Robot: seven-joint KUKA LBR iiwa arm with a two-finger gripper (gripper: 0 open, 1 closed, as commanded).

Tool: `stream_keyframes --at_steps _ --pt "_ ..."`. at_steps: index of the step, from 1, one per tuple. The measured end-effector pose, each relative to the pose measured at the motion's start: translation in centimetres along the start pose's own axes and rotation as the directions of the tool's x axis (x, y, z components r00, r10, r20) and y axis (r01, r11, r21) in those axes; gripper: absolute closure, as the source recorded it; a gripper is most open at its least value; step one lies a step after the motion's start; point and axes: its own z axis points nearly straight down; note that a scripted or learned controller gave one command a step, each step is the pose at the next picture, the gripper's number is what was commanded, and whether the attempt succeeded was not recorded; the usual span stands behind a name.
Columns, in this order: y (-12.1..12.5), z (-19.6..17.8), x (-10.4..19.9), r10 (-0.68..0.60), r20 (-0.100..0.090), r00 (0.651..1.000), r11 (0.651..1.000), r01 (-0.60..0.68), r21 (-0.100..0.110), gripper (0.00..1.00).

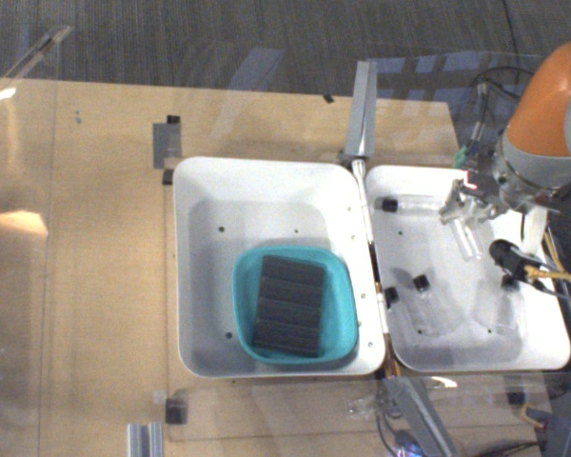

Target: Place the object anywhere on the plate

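Looking down on the worktop [76, 303], we see two white bins side by side, their inner edges touching. In the left bin [200, 208] a teal plate [338, 298] sits toward the near right corner. The block [289, 305], dark grey and ribbed, lies flat on the plate, well within its rim. Its long side runs from the plate's near edge toward its far edge, leaning slightly.

The arm [552, 103], grey with an orange band, comes in over the worktop's right edge above the right bin [542, 350]. The gripper [464, 219] hangs over that bin close to its far edge, about midway along it and well apart from the block and the plate. We cannot tell how far the gripper is open, nor whether it has hold of anything.

In the right bin we make out three small black pieces. One piece [388, 203] lies near the far left corner. A second [421, 281] is nearer the middle, on the left side. A third [390, 296] is right at the left edge. Faint clear shapes lie beside them on the bin floor, too pale for us to name.

A grey bar [362, 108] stands on the worktop at the far end of the seam between the bins.
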Motion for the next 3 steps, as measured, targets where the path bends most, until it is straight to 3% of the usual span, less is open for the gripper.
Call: stream_keyframes --at_steps 1,2,3 --pt "-8.4 1.4 4.3 0.036 -0.001 0.999 0.999 -0.036 0.005 1.00" --pt "-8.1 1.3 10.3 -0.040 -0.003 0.999 0.999 0.040 0.002 1.00" --pt "-10.5 1.4 14.2 -0.188 -0.003 0.982 0.982 0.188 0.004 1.00"
